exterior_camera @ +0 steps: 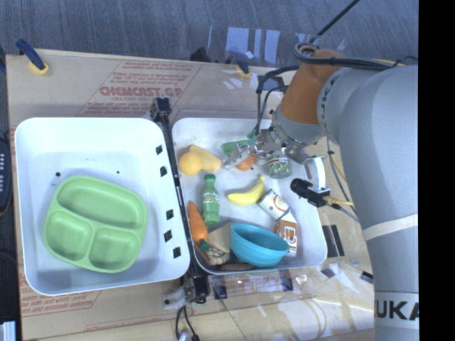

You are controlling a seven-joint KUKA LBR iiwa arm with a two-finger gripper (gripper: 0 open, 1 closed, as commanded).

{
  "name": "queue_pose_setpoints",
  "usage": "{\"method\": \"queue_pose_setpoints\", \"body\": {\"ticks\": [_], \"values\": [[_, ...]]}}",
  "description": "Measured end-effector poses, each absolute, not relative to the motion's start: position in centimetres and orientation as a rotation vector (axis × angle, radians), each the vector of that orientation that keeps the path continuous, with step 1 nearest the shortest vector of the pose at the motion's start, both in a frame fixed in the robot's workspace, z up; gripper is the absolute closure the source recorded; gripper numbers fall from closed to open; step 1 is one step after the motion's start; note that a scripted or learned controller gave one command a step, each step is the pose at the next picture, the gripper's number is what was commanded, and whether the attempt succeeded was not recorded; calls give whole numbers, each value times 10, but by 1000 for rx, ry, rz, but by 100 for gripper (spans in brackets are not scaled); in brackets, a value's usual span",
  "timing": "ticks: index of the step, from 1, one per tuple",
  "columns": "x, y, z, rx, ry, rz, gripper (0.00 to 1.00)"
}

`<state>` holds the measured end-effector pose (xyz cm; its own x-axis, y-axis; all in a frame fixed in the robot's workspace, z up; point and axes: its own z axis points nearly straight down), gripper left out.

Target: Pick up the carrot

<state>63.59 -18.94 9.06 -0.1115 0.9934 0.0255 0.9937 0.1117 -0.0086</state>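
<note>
The carrot (197, 222) is a long orange root lying along the left wall of the right bin (313, 251), its leafy end pointing toward the front. My gripper (254, 151) is low over the back of that bin, well behind and to the right of the carrot. A small orange object (245, 164) lies right at the gripper's tip, beside a green packet (234, 148). I cannot tell whether it is held.
Crowding the right bin are a lemon (190, 163), a green bottle (210, 199), a banana (247, 194), a blue bowl (257, 244), a can (274, 204), a carton (286, 234) and a green-lidded jar (279, 165). The left bin (43, 137) holds a green divided plate (96, 222).
</note>
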Motion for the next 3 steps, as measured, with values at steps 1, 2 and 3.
{"method": "queue_pose_setpoints", "body": {"ticks": [1,2,3], "values": [[635,-197,103,-2081,-2333,3,100],[606,-99,90,-2221,-2205,7,100],[604,-31,194,-2548,-1832,4,100]]}}
